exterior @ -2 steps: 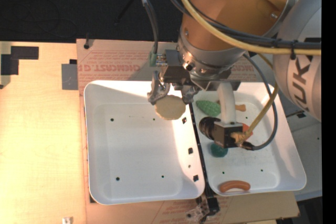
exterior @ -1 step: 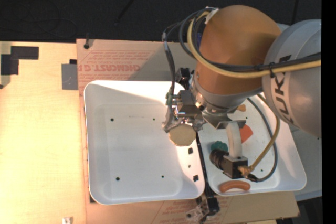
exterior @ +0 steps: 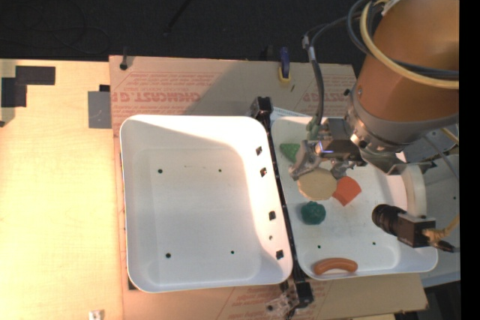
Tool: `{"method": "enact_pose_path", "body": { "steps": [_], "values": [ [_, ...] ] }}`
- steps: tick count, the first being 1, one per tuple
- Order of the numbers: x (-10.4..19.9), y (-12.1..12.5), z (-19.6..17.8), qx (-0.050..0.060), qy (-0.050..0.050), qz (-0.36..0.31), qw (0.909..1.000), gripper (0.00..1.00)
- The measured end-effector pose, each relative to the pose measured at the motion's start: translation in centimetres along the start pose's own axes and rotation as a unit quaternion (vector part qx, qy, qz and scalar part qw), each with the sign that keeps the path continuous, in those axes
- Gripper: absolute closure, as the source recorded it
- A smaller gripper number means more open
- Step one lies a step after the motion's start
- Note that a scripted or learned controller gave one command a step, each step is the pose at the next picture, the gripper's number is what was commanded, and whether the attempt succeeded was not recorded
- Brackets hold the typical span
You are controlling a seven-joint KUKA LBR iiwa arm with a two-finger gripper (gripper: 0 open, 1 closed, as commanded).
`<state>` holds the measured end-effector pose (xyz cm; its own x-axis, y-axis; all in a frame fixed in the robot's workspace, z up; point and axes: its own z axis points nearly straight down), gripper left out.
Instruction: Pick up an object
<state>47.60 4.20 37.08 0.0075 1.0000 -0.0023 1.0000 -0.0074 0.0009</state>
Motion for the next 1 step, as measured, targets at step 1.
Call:
{"method": "enact_pose_path", "body": {
  "steps": [1],
  "values": [
    [2.66,6.25,0.25,0.001,0.001,-0.005,1.0000,1.00]
  ]
}}
